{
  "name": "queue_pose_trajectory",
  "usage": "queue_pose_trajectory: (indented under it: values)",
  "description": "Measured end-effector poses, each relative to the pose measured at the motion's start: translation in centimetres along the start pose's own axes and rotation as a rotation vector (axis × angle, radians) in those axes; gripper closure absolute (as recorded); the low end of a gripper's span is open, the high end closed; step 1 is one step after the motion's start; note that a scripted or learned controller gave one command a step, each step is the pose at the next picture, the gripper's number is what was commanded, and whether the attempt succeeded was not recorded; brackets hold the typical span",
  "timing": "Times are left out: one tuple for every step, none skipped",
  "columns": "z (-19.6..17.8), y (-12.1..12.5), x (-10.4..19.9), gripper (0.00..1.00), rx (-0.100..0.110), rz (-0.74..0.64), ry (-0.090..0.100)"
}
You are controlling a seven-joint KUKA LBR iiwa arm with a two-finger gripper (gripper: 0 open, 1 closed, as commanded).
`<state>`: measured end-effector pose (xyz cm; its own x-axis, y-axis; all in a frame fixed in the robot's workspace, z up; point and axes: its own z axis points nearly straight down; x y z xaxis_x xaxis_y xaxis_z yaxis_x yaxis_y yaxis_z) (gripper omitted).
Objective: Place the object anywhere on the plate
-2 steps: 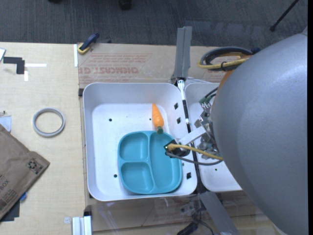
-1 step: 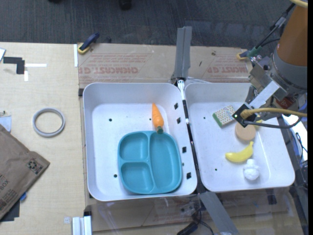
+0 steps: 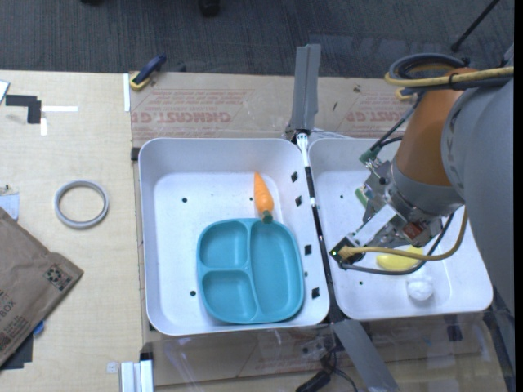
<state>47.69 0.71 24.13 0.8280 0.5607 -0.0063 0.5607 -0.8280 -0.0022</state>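
A blue divided plate (image 3: 249,269) lies in the left bin (image 3: 163,219), toward its front. An orange carrot (image 3: 261,193) with a green stem end rests just behind the plate, its tip touching the plate's rim. My gripper (image 3: 392,235) is low in the right bin (image 3: 458,296), under the grey and orange wrist. A yellow, banana-like object (image 3: 399,260) lies on the bin floor right below the gripper. A small white object (image 3: 419,291) sits in front of it. I see nothing held by the gripper.
The divider between the two bins (image 3: 315,219) runs between the plate and the gripper. On the wooden bench at the left lie a tape ring (image 3: 82,203) and a brown paper bag (image 3: 24,288).
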Motion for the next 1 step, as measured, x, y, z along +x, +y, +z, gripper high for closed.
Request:
queue_pose_trajectory:
  values:
    - [5.14,-3.76,2.52,1.00,0.001,-0.501,0.000]
